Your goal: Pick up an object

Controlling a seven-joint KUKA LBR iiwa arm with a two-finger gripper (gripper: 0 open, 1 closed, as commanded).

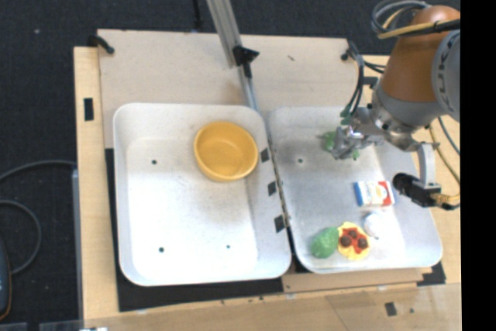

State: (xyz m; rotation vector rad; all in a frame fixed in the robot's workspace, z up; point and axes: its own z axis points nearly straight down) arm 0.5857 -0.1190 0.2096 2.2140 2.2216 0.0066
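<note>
Your pincer (346,142) is hovering over right bin (310,167) near its far edge, seemingly clamping small green object (333,140); yellow bowl (225,150) is sitting in left bin (155,198).

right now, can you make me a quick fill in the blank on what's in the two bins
1. The yellow bowl sits in the ____ bin.
2. The gripper is over the ____ bin, at a small green thing.
3. The blue, white and red box lies in the ____ bin.
4. The round lump next to the yellow and red toy is ____.

Missing words: left; right; right; green
</note>
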